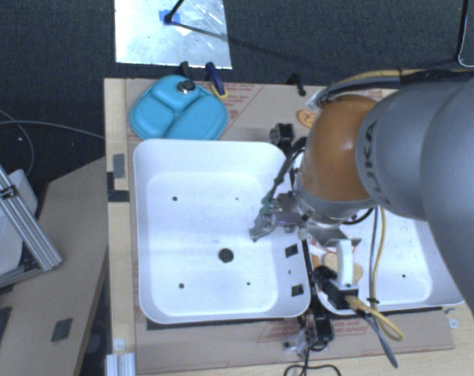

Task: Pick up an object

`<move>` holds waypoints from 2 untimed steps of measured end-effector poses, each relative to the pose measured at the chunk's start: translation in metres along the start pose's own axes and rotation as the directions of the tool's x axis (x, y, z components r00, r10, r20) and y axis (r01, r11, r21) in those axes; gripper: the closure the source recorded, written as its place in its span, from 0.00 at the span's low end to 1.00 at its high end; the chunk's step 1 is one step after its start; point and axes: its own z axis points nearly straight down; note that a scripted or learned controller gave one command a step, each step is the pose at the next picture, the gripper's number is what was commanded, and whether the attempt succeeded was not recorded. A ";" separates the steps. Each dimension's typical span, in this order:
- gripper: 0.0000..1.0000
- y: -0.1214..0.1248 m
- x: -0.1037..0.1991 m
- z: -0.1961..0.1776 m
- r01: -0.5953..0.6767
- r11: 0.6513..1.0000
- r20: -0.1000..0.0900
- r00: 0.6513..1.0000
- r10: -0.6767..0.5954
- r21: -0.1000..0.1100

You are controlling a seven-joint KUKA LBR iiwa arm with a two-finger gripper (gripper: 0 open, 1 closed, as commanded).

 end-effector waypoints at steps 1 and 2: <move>1.00 0.004 0.001 -0.011 0.002 1.000 -0.001 1.000 -0.002 -0.008; 1.00 0.008 0.017 -0.161 0.008 1.000 -0.004 1.000 -0.008 -0.022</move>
